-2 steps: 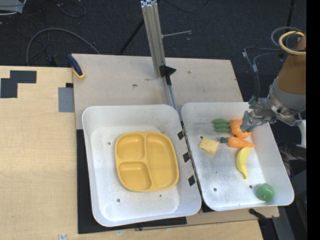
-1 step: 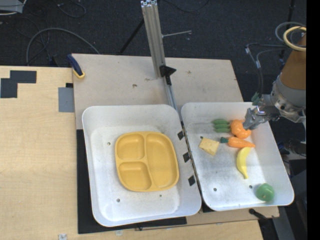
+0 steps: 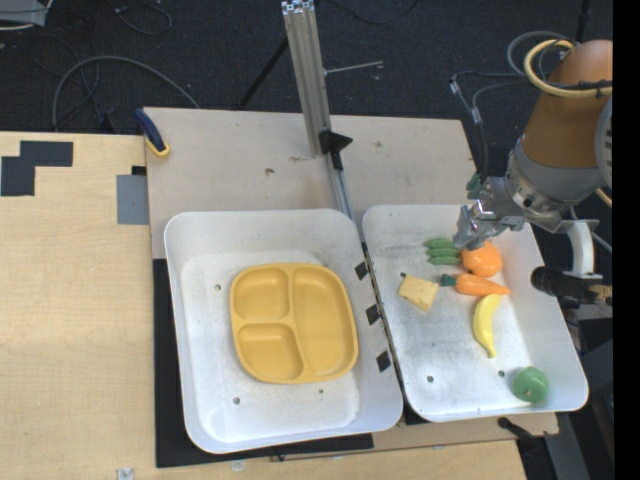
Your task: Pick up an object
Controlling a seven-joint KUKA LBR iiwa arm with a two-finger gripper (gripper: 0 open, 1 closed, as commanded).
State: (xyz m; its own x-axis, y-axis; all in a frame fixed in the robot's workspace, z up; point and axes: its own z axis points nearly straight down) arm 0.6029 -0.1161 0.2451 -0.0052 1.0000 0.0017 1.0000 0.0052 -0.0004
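Orange plastic is what sits nearest the pincer (image 3: 478,230): a small round orange fruit (image 3: 483,260) lies just below and beside its tip in the right bin (image 3: 560,393), with a toy carrot (image 3: 478,286) touching or almost touching it underneath and a green pod-like piece (image 3: 440,250) to its left. Whether the pincer is apart or together cannot be told from this slanted look, and nothing is visibly held in it. Because these three toys crowd together at the bin's upper end, a clean pick probably calls for lining up over the middle of one piece, most likely the orange fruit, and coming straight down so the neighbours are not nudged; the round shape may roll out of a squeeze taken off-centre. Easier targets lie well apart lower down: a pale yellow cheese wedge (image 3: 419,293), a banana (image 3: 485,325) and a green round toy (image 3: 529,384) near the bin's lower corner. Across the divide, the left bin (image 3: 195,268) carries a yellow sectioned plate (image 3: 294,323). Both bins rest on a bench (image 3: 230,158) of light board, with a metal post (image 3: 308,78) rising behind them, a paler wooden surface (image 3: 70,308) to the left, and dark carpet with loose cables (image 3: 110,73) beyond.
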